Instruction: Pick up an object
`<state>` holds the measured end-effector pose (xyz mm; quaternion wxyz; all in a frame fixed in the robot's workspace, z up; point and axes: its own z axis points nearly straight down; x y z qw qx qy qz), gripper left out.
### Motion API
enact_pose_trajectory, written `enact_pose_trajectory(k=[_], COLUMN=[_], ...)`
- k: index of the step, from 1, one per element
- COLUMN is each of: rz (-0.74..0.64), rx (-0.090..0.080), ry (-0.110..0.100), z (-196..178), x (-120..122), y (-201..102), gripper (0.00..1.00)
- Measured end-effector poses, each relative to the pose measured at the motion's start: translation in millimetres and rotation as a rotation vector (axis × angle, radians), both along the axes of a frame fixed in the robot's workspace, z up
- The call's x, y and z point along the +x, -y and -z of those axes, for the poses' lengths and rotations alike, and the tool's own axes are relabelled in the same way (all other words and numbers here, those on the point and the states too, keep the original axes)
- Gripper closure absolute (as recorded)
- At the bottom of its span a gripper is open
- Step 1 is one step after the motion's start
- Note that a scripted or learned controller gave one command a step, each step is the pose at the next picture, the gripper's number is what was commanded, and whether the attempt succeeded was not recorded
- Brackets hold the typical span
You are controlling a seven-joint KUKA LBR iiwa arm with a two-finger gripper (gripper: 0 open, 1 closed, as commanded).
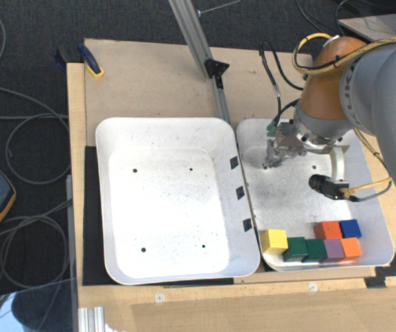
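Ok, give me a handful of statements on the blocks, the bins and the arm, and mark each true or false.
1. The yellow block lies in the right bin. True.
2. The blocks are scattered over the left bin. False: they sit clustered at the right bin's near edge.
3. The gripper is above the right bin's far end, away from the blocks. True.
4. The orange block sits alone at the far end. False: it lies beside the purple block.
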<state>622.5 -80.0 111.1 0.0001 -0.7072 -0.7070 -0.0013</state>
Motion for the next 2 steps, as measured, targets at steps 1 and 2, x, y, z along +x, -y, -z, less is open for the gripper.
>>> enact_pose_trajectory(k=[1,2], rz=[-0.001,-0.002], rx=[-0.003,-0.002], ry=[0.006,0.006], z=[-56.0,-106.0], x=[8.9,10.8], y=[7.5,7.2], gripper=[1.00,1.00])
